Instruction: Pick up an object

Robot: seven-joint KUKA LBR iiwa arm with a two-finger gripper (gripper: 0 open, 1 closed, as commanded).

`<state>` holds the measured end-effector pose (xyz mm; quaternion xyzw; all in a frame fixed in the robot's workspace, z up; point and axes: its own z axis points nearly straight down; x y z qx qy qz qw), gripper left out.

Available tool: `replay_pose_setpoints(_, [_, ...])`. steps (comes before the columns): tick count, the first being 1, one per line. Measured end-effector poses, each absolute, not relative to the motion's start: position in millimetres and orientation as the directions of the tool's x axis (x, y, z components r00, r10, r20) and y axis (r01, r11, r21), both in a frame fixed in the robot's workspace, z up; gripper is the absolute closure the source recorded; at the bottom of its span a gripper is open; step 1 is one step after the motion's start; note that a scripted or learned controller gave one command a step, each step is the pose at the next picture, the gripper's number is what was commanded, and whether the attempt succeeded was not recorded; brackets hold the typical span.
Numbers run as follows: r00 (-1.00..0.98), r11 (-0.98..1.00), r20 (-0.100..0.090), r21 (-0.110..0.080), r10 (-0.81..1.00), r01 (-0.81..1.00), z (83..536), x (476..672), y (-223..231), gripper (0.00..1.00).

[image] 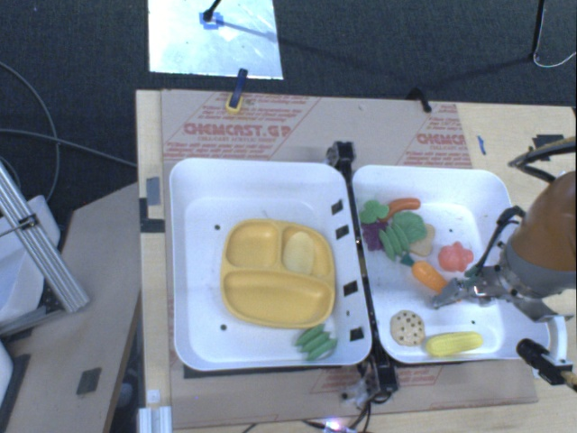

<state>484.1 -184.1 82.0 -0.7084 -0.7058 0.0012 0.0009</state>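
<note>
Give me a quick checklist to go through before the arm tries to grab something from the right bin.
1. Hand over the right bin: ok.
2. Target close by: ok, the orange carrot lies just beside the hand.
3. Carrot free of neighbours: not ok, its top end touches the green and purple toys.
4. Hand already holding something: cannot tell.
5. Other easy picks: ok, corn cob and cookie lie apart.

An orange toy carrot [429, 276] lies slanted in the right bin [491, 188], among other toy foods.
</note>
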Motion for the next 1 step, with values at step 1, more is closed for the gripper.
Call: replay_pose_setpoints(1, [-0.011, 0.011, 0.001, 0.009, 1.0, 1.0, 85.5, 576.1, -136.7, 0.0])
